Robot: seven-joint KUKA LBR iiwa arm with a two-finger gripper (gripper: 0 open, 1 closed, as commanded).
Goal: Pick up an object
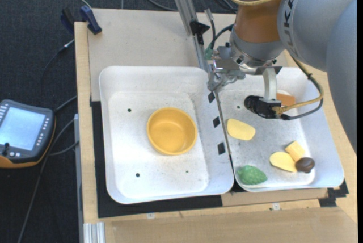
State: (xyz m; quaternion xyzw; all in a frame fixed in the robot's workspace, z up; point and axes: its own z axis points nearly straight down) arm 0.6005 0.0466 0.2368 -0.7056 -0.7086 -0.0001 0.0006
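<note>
My gripper [217, 82] hovers in what looks like the approach step; I cannot tell how open it is. Next, I'd lower onto the yellow slice [241, 129] near its lower right.

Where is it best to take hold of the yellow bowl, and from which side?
The yellow bowl stands upright, mouth up, apart from the walls of its bin. Probably grip its rim from straight above, one finger inside and one outside.

- My grey arm [326, 15], orange-banded above the wrist, fills the view's upper right corner and bends downward at the wrist.
- My two-finger metal gripper [218, 77] hangs at its left end, pointing down and slightly left.
</note>
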